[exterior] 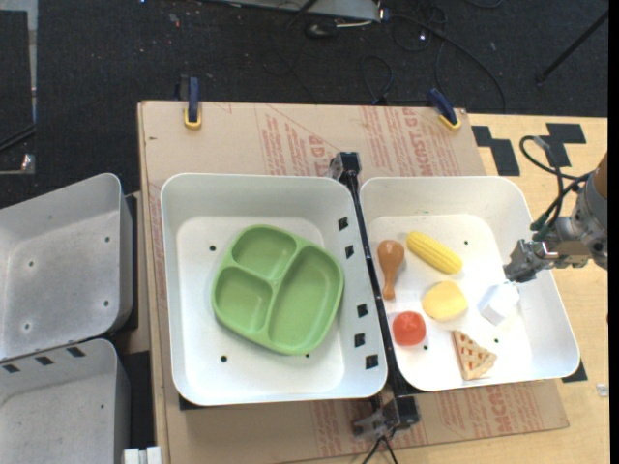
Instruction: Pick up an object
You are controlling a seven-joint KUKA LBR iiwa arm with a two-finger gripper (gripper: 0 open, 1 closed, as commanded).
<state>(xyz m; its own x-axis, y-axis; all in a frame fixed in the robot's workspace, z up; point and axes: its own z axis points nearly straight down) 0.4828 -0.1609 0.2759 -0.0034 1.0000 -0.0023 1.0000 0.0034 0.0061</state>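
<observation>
The bench (290, 143) carries two white bins side by side. The left bin (193, 211) holds a green divided plate (279, 288), tilted diagonally.

The right bin (503, 201) holds the loose items: a corn cob (434, 252), a drumstick (390, 265), a yellow lemon-like fruit (444, 301), a waffle wedge (473, 356), a tomato (409, 328) and a white block (498, 304).

The arm enters from the right, and the gripper (523, 262) sits over the bin's right side; how it is set cannot be told at this size.

The white block lies nearest, just beside the gripper, below and slightly left in the view. Its long axis runs diagonally, lower left to upper right. In the inspector's judgement it is the likeliest target; nothing appears held.
</observation>
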